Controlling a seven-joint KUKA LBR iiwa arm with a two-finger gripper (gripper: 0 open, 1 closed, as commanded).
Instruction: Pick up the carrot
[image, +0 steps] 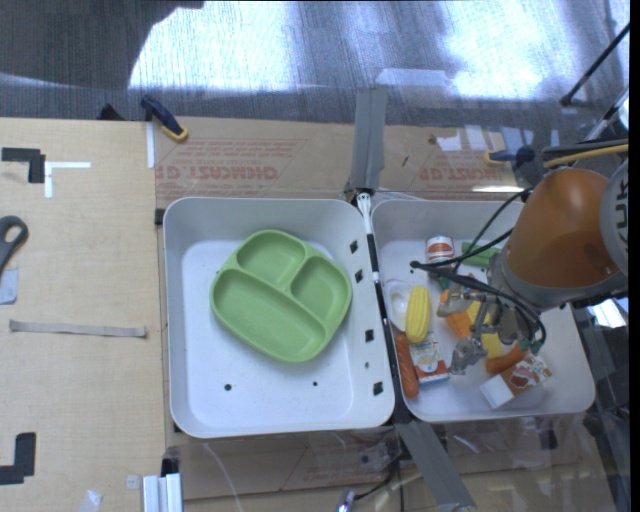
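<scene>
So I've got the gripper down in the right bin, hanging over the toy food pile. The carrot lies along the bin's left wall, just under the corn cob, beside a small carton. Can't tell whether the hand is released or clenched (too much cable and clutter around it), and nothing looks caught in it. My plan would be to shift left, line up across the carrot's narrow width, and come straight down clear of the wall. The green plate sits in the left bin.
</scene>
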